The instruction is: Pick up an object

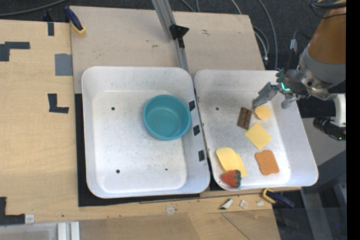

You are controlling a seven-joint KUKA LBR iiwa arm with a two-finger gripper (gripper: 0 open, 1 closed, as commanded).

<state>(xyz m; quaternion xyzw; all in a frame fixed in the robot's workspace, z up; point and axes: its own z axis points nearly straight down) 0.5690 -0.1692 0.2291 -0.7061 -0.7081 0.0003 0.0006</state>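
Over the right bin's [292, 137] far right edge, the gripper [275, 95] hangs with fingers spread and nothing between them; near its tip a small yellow piece [262, 113] lies beside a brown block [244, 118].

Smooth, faintly speckled white plastic bins [95, 121], glossy teal bowl [166, 116], perhaps plastic, on matt pale wood bench [34, 121].
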